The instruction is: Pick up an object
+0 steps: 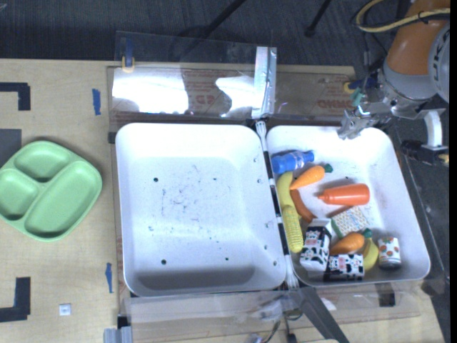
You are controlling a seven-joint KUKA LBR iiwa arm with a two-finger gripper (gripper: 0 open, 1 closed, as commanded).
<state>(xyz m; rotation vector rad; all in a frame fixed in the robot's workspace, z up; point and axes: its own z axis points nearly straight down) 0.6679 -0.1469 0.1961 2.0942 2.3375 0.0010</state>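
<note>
At the near edge of the right bin [410, 213] I read a row of small items: a black-and-white cow-patterned carton [314, 247], a second one [348, 264] lying flat beside it, a small orange-and-white box [389, 251] in the near right corner, and an orange carrot-like piece [348, 241] just behind them. No lettering on any of these is legible to me.

Further in, a yellow corn cob [288, 213] lies along the bin's left wall, long axis running near to far. Beside it rests an orange cylinder with a pale end [344, 194], long axis across the bin, left to right. Behind that sit an orange carrot [309, 176] and a blue bottle [291, 161], touching or nearly so.

The left bin [193, 206] carries only scuff marks. A green divided tray [47, 189] sits on the worktop [57, 277] well to the left.

At the far right corner of the right bin hangs the gripper [355, 122]. I cannot tell how the jaws stand. I see nothing held.

Governing relation: every candidate lies nearer the camera and leftward of the jaws. I judge the orange cylinder the most open target, so the approach should bring the jaws across its short axis
</note>
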